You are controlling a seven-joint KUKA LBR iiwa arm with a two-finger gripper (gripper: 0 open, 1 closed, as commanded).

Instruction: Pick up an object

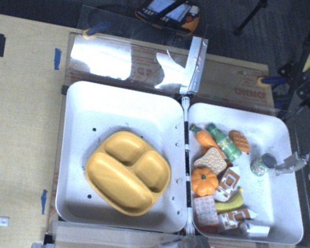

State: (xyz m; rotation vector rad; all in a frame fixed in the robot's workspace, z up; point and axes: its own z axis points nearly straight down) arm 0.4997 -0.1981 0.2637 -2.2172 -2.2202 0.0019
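Camera view: you see nothing lifted yet, so the whole pick remains ahead. The small toy foods, among them an orange plastic pumpkin (204, 182) and a yellow banana (230, 202), lie heaped along the left side of the right white bin (285, 189). A yellow three-compartment plastic tray (128, 172) fills the left white bin (76, 137).

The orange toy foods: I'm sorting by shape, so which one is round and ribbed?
The pumpkin, squat and ribbed, in the right bin. The carrot farther back is long and tapered.
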